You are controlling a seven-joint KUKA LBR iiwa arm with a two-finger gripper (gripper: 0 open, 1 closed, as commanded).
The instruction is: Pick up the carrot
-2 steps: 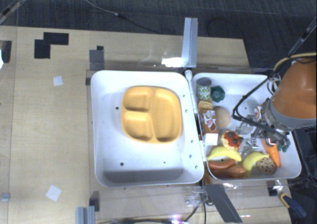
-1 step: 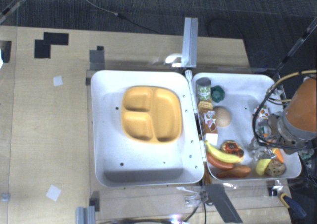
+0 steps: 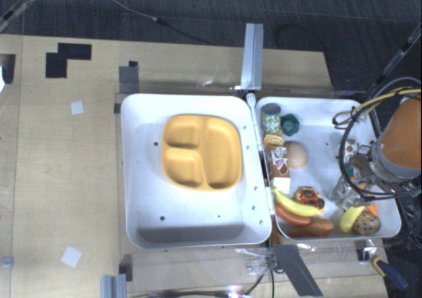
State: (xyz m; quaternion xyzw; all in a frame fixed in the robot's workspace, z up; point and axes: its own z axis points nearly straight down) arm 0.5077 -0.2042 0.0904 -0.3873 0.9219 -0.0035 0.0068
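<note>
Right bin [image 3: 316, 109]: we list a banana [image 3: 298, 203], a sausage [image 3: 310, 228], a can [image 3: 271, 119] and a yellow piece [image 3: 351, 218], crowded toward its near wall; the carrot [image 3: 285, 212], we judge, is the orange strip under the banana, mostly covered; the claw [image 3: 349, 188] hangs low at the right, well apart from it; wrist and cables hide its tips, so we cannot tell its state; left bin [image 3: 138, 224]: a yellow tray [image 3: 201, 151].

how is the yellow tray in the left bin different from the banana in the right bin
The tray is a broad, rounded square with three compartments; the banana is a slim curved piece. The tray is far larger. The tray lies alone in the left bin, while the banana lies among other toy foods, touching a sausage, in the right bin. Both are yellowish, the tray duller.
</note>
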